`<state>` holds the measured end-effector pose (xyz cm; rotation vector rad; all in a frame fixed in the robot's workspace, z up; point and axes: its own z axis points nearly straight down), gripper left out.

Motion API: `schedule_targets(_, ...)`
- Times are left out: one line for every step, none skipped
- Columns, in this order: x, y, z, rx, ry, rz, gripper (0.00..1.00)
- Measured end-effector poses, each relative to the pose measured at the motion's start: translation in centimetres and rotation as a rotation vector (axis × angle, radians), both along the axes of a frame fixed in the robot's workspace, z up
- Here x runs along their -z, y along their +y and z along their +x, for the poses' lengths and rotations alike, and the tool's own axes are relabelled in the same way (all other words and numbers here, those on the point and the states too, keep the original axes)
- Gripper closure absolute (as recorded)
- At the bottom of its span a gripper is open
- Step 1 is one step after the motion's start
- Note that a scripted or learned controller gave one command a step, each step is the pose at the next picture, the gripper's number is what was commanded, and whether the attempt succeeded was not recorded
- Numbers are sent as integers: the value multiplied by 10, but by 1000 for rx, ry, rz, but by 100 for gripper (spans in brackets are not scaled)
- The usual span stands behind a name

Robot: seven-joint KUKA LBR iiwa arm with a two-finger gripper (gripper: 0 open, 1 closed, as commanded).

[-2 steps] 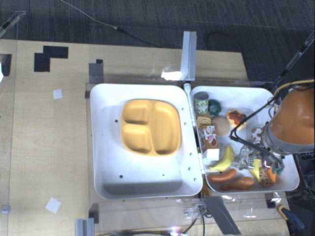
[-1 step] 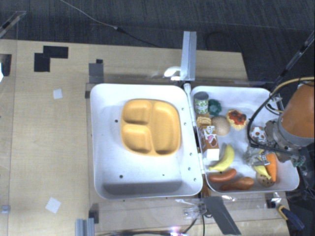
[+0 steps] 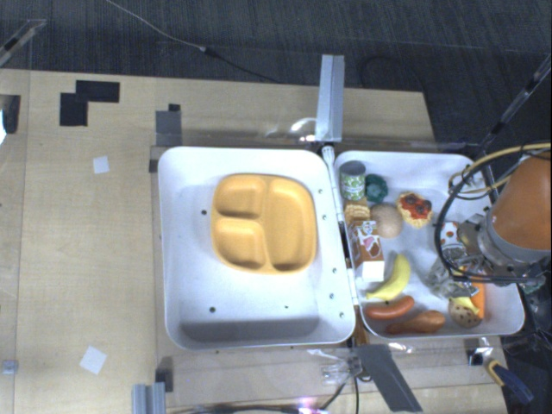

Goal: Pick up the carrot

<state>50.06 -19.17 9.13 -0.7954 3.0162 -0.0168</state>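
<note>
We see the arm (image 3: 524, 214) entering from the right edge of the frame, its orange band above the wrist hanging over the right bin (image 3: 431, 160). The end effector (image 3: 454, 276) sits low in the lower right part of that bin, wrapped in cables, and we cannot tell how its jaws are set from this angle.

The carrot (image 3: 479, 298) shows as a short orange piece at the lower right of the right bin, just beside the end effector and partly covered by it. We cannot tell whether the two are touching. A small round yellowish toy (image 3: 466, 311) lies right next to the carrot, toward the bin's lower edge.

Along the lower left of the same bin we find a banana (image 3: 393, 280) curving above two reddish sausages (image 3: 405, 315). Above them, against the bin's left wall, stand a small red and white carton (image 3: 368, 245), a tin can (image 3: 352, 180) and a dark green round item (image 3: 376, 188). A beige ball-like object (image 3: 387, 221) and a small pastry with red topping (image 3: 415, 208) lie near the middle of the bin.

The left bin (image 3: 185, 231) holds a yellow divided tray (image 3: 263, 222) in its upper middle. Both bins rest on the pale wooden tabletop (image 3: 78, 257), which fills the left of the frame.
</note>
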Motion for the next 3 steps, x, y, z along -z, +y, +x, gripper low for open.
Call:
schedule_targets(1,-12,13,-251,9,0,100)
schedule_targets(-8,-13,-1,-450,17,-3,100)
schedule_targets(-8,-13,-11,-635,18,-5,100)
